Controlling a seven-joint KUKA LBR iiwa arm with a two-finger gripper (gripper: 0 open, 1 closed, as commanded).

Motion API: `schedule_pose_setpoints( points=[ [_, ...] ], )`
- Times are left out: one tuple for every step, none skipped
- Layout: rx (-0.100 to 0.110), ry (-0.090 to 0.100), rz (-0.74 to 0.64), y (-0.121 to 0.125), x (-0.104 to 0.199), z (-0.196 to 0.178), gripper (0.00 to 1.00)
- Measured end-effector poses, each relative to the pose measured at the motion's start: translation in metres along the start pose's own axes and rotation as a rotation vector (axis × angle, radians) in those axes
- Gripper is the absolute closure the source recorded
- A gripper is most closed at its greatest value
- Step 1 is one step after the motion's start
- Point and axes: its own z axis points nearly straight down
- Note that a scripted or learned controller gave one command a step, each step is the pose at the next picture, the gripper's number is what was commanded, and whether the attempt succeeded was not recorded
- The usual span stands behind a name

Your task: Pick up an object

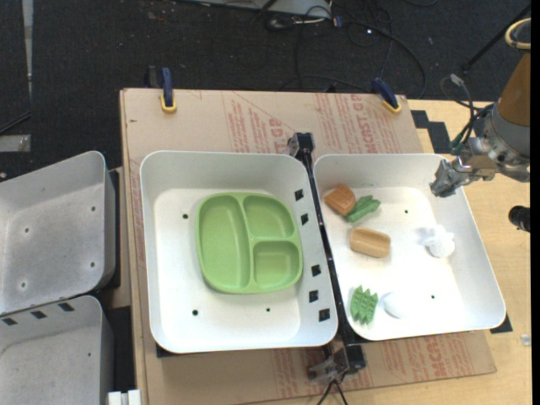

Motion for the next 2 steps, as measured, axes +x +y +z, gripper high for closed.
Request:
schedule_pose_setpoints(
  points=[
    [0.005, 0.004, -0.005, -0.011, 0.051, -0.011, 1.00],
    [0.008, 0.004, -0.005, -0.024, 0.101, 0.000, 1.00]
  ],
)
